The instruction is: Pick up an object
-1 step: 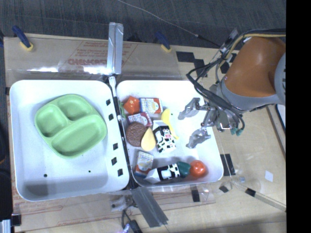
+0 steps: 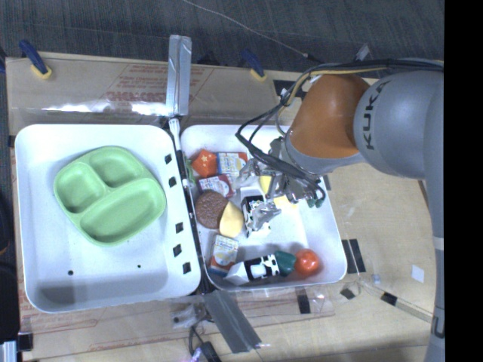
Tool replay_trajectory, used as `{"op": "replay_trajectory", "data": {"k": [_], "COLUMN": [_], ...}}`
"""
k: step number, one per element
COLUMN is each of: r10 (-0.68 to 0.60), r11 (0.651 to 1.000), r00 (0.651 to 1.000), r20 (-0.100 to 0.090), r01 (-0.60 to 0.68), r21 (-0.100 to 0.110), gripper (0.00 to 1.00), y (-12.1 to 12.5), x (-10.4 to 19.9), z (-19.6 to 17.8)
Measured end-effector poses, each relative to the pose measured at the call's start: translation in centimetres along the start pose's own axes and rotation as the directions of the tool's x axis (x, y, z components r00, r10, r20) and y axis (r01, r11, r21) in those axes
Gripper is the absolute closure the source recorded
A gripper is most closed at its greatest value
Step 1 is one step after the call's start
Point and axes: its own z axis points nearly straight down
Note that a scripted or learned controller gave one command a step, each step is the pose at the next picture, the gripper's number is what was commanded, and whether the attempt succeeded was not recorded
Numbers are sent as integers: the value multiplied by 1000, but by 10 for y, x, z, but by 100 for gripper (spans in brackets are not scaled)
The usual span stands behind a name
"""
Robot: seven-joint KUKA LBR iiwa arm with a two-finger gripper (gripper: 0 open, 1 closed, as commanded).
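My gripper reaches down into the right bin, among the objects in its middle. Directly at it lie a black-and-white item and a yellow wedge. A brown round cookie sits to the left of them. A yellow piece shows partly under the wrist. Along the bin's front lie a red tomato, a dark green piece and a black-and-white patterned item. An orange-red item and a printed packet lie at the back left.
The left bin holds a green divided plate. Another small packet lies near the right bin's front left. The arm's orange band and cables hang over the right bin's back. Blue clamps hold the bench edge.
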Motion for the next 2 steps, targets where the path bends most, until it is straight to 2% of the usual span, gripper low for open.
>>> {"op": "replay_trajectory", "data": {"k": [1,2], "r10": [64,197], "r11": [998,980], "r00": [998,980], "r20": [10,5], "r01": [-64,-197], "r21": [7,2], "gripper": [0,0], "y": [37,45], "x": [1,-30], "z": [25,26]}}
